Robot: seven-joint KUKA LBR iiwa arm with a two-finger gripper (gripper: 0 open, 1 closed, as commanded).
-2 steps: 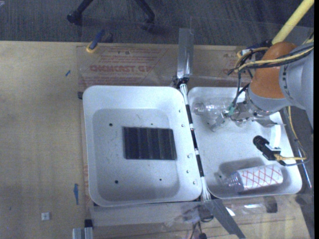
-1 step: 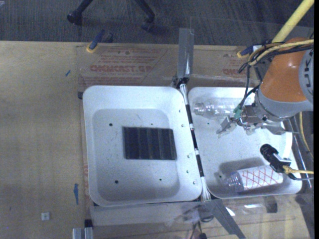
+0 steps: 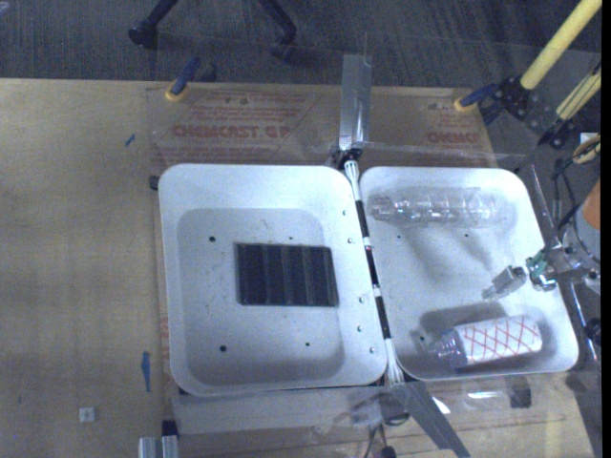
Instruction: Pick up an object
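Claw (image 3: 503,281) low over right bin (image 3: 449,256), grip state impossible to tell. Clear bottle (image 3: 439,208) just behind; red-checked bottle (image 3: 492,340) just in front. Dark ribbed slab (image 3: 286,274) far left in left bin (image 3: 191,256).

My arm (image 3: 594,256) is cut off by the edge at three o'clock. My gripper (image 3: 511,280) blurs against the right bin (image 3: 430,256). The clear bottle (image 3: 439,208) at twelve o'clock barely shows.

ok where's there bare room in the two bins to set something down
Left bin: bare floor all round the dark ridged panel in its middle. Right bin: one open patch at its left-centre, between the clear bottle lying along the top and the red-checked bottle at the bottom. Its right side is crowded by the gripper.
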